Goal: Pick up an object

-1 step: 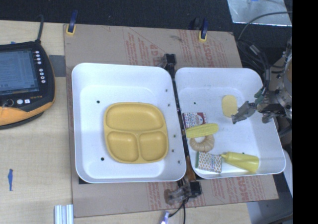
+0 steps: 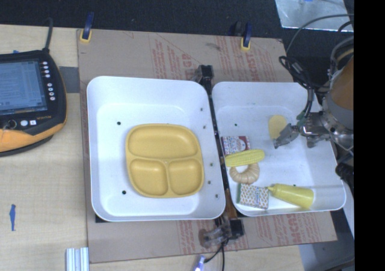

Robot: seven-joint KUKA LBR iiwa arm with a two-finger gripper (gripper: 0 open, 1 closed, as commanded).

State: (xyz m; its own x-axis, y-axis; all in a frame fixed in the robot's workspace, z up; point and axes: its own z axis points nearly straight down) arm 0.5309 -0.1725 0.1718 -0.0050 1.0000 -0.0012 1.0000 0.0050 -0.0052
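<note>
Gripper (image 2: 287, 136) beside pale yellow disc (image 2: 277, 124), jaw state unclear; risks nudging disc aside, closing on nothing.

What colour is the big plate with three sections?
The divided plate is pale yellow, seen in the camera view, in the left bin.

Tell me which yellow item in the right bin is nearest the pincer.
The pale yellow round piece, just left of the pincer. The corn cob and mustard bottle lie lower in that bin, farther off.
</note>
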